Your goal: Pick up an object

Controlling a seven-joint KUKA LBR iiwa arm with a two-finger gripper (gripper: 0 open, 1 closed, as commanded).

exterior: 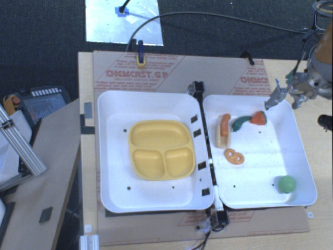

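Your gripper [285, 95] hangs at the far right edge of the right bin [299, 139], its two fingers spread apart with nothing between them. You are at the approach step, with no object chosen or touched yet. Closest to the gripper, just below and to its left, lies the carrot [252, 120]. Further left of that sits the hot dog [223, 129], and nearer the camera the pretzel [234, 157]. The green ball [285, 184] rests well below the gripper in the bin's near corner. Your next move calls for lowering over one item, probably the carrot, and centring the fingers across it. Count two bins, four small objects, and one yellow tray [158, 149] in the left bin [112, 139].
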